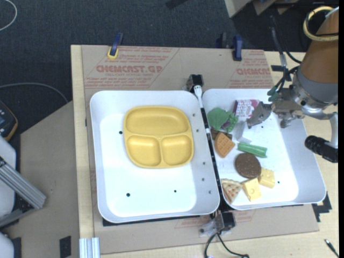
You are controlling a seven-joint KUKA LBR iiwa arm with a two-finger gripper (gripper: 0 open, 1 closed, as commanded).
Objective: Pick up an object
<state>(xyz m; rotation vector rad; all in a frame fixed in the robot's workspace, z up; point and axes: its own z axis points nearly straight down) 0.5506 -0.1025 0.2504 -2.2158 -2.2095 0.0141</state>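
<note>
A bench (161,63) with a pale brown cardboard-like top, printed with red lettering, carries two shallow white plastic bins side by side, touching along their inner edges.

The left white bin (107,181) holds one thing: a yellow plastic divided plate (158,136) with three compartments, one wide section at the far side and two smaller ones nearer the camera. It lies flat in the far half of the bin.

The right white bin (301,160) holds a cluster of small play-food pieces toward its left side. Counted from largest to smallest: one green leaf-shaped piece (220,117) at the far left; one round dark brown cookie-like disc (248,165) near the middle; one pink and white printed packet (245,108) at the far edge; one orange square cracker (224,144) just below the leaf; one green stick-shaped piece (252,149) lying between the cracker and the disc; one tan waffle-patterned wedge (231,188) at the near edge; and two yellow cheese-like blocks (259,184) side by side to the right of the wedge.

The grey arm with an orange band (321,52) reaches in from the right, over the far part of the right bin. Its tool (271,114) hangs just right of the pink packet, its two dark fingers spread apart with nothing between them.

Two clamps, one yellow (114,46) and one blue (236,46), grip the far edge of the bench.
</note>
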